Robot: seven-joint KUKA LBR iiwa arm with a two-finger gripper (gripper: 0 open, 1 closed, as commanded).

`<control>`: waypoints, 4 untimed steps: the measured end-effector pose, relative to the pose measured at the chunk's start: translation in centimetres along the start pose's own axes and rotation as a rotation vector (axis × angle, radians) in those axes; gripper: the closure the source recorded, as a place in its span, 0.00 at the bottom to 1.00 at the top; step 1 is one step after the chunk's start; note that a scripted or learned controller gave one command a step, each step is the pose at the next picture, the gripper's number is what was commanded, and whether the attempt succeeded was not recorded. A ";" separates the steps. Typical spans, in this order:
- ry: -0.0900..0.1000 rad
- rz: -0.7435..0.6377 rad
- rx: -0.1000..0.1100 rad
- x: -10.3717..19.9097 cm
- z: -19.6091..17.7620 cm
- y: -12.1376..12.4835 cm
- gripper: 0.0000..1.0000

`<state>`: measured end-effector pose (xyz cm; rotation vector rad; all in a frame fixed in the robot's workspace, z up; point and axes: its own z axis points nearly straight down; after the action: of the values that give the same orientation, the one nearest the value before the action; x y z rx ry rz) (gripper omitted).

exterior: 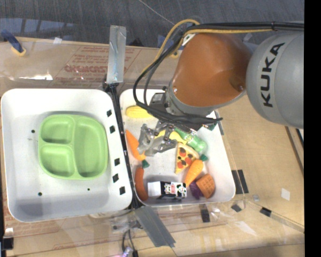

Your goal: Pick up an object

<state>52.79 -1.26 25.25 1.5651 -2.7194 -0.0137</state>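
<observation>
Camera view: two white bins side by side on a cardboard-covered bench. Left bin [16,143] holds a green divided plate [73,145], lying flat, three compartments. Right bin [228,167] holds the toy food clutter. KUKA arm [267,79] reaches in from the right, orange band [211,71] over the top half of the right bin, black and yellow cables looping off it.

Gripper [152,140] hangs low inside the right bin, metal fingers [145,135] pointing down-left; they look spread a little, with nothing visibly between them. Fingertips sit just beside an orange carrot [132,144] lying along the bin's left wall.

Other items in the right bin: yellow banana-like piece [135,111] at the top, partly under the wrist; green bottle-shaped toy [197,142] right of the gripper; pizza slice [183,156] near centre; second carrot [193,170] below it, touching the pizza slice; waffle-textured brown piece [206,184] at lower right; black and white carton [168,189] along the bottom wall; red-orange piece with green stem [140,183] at lower left.
</observation>
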 end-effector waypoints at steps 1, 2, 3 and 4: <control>0.002 -0.130 0.003 0.9 -0.2 5.4 1.00; 0.004 -0.686 -0.003 1.2 6.6 1.3 1.00; 0.001 -0.799 0.012 -0.7 -1.8 -0.2 1.00; 0.003 -0.835 -0.009 -3.9 6.9 3.1 1.00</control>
<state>52.04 3.70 18.43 2.5314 -1.8494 -0.0249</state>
